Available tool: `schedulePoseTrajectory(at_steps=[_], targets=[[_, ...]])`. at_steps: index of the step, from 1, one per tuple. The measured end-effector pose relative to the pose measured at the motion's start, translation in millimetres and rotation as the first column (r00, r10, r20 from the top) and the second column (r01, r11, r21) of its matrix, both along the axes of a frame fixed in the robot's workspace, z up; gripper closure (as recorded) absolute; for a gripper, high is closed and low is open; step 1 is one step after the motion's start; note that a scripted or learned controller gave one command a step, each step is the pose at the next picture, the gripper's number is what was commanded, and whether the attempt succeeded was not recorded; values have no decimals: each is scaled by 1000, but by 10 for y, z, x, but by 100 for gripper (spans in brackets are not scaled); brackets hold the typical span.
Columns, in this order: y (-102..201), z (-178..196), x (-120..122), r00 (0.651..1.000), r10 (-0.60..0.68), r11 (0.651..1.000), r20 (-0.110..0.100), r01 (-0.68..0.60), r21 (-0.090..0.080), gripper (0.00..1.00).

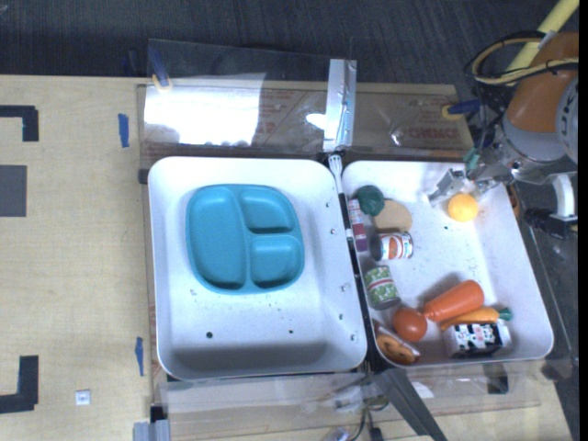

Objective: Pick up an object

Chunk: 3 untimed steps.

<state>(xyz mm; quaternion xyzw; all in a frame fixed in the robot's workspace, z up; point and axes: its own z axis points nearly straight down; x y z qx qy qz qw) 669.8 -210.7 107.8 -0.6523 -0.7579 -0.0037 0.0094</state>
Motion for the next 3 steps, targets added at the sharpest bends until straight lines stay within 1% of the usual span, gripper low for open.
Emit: schedulePoseTrajectory(at_steps=[1,2,3], targets=[[-4,-200,-357,1000,19,1000,15,-19,-5,0],[149,418,-16,974,224,974,15,-224,-22,0],[6,-137,-25,945,328,945,-3,-328,3,0]])
